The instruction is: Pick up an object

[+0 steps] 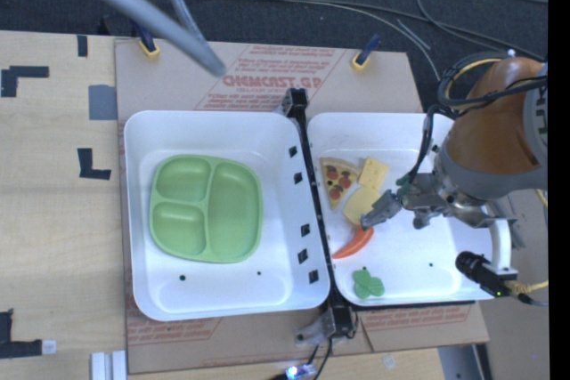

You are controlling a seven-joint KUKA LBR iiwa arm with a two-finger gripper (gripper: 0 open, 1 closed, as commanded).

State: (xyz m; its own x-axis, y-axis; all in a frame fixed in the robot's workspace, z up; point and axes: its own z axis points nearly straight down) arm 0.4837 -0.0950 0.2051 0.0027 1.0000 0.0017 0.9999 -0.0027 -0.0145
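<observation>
**In the right bin: gripper poised over the toy food**

In the right bin [419,276], I have the gripper [381,211] low beside the yellow cheese pieces [363,191], just above the orange carrot [353,242]; whether its fingers are apart I cannot tell. To grasp well, I would centre on one piece, clear of the pizza slice [336,179] and green broccoli [366,283]. The arm [490,138] reaches in from the right, wrist angled down-left.
</observation>
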